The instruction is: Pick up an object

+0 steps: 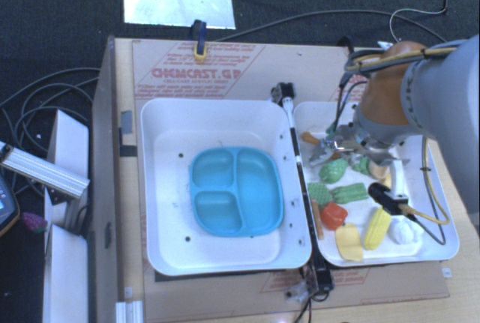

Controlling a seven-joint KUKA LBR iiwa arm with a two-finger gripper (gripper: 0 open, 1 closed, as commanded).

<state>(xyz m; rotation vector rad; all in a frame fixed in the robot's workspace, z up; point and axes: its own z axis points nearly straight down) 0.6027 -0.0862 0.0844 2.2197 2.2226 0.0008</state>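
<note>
Plastic toy food crowds the right bin (442, 235), and our tool (335, 147) hangs low over the green pieces (334, 168) near its left wall; how wide it stands, we cannot tell. We risk nudging neighbours: corn (377, 228), tomato (333, 215) and cheese (348, 243) lie nearly touching. Walls hem us in; the left bin (161, 164) around the blue tray (236, 190) offers room.

The bench (225, 63) bears two white bins side by side: left bin (161, 186), right bin (439, 213).
</note>
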